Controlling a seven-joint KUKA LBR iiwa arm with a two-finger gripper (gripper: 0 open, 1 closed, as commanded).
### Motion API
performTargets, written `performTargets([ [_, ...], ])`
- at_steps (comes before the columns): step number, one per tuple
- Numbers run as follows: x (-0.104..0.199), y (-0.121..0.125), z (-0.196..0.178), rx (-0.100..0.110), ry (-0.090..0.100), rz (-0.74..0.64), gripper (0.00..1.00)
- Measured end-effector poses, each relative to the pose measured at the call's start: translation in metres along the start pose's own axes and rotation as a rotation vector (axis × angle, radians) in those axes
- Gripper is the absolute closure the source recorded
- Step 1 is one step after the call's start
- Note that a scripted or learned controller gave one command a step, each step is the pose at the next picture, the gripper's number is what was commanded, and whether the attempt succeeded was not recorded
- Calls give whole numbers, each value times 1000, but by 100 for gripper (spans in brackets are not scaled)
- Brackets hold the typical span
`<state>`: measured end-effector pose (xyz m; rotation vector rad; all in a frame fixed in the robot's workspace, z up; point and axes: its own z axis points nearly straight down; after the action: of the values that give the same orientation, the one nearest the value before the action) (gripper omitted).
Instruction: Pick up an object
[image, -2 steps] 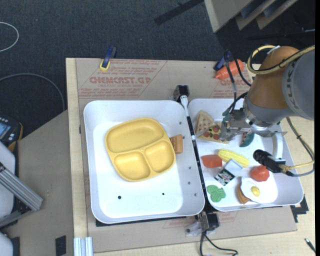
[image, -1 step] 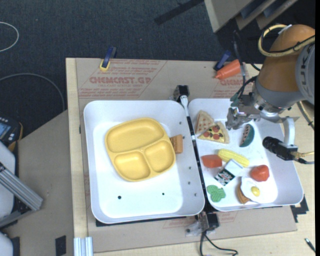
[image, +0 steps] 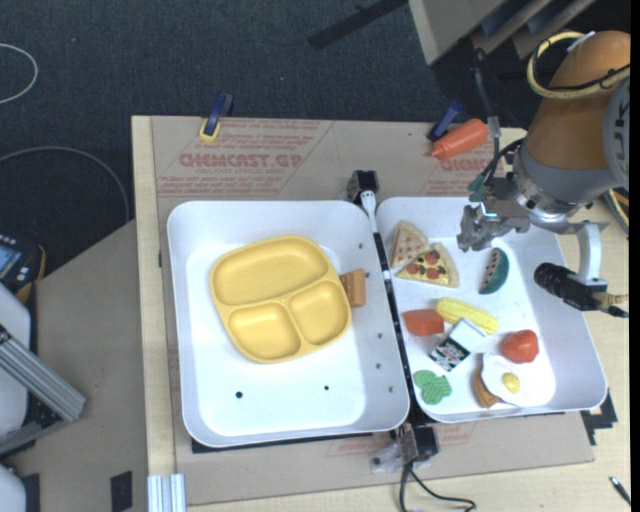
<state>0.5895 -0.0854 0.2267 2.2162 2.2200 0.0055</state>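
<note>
My gripper (image: 481, 233) hangs over the back part of the right bin (image: 580, 345), between a pizza slice (image: 421, 256) on its left and a watermelon slice (image: 493, 270) just below and to its right. I see nothing held in it. Further forward in that bin lie a corn cob (image: 468, 314), a red piece (image: 423, 322), a black-and-white packet (image: 452, 350), green broccoli (image: 432, 386), a red tomato (image: 520, 346) and a fried egg on toast (image: 500, 383).
The left bin (image: 200, 400) holds a yellow divided plate (image: 279, 297) with a small brown block (image: 353, 288) by its right edge. Clamps sit at the bench's back: blue-yellow (image: 212, 119), orange (image: 460, 139), black (image: 362, 185).
</note>
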Motion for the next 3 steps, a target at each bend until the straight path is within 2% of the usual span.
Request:
performTargets([
  [1, 27, 29, 13, 2, 0, -2, 100],
  [2, 20, 23, -8, 0, 0, 1, 100],
  [3, 26, 33, -6, 2, 0, 0, 100],
])
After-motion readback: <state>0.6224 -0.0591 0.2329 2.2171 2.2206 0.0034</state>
